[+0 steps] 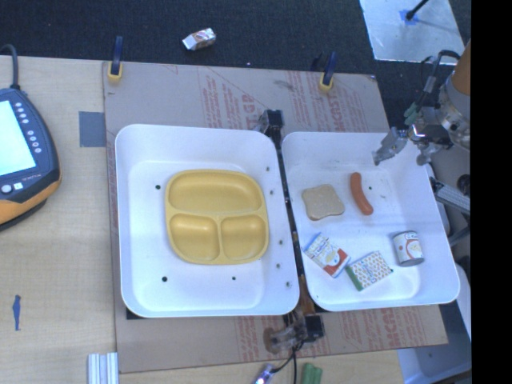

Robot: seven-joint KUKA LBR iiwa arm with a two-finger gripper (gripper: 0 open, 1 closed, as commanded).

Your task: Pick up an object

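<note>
The hand [404, 144] hovered over the right bin's [320, 298] far corner, holding nothing; its grip state could not be told. The nearest target, a sausage [361, 194], lay just beside a bread slice [322, 202]. Being round, the sausage would probably roll from a poorly centred pinch.

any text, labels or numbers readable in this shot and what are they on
No text can be read here.
Cardboard sheet under the bins: faint red print, too blurred to read.
Small carton: coloured label, too small to read.
Patterned packet: print too small to read.
Can: label blurred.
Handheld pendant at the left edge: lit screen and buttons, nothing legible.
</note>
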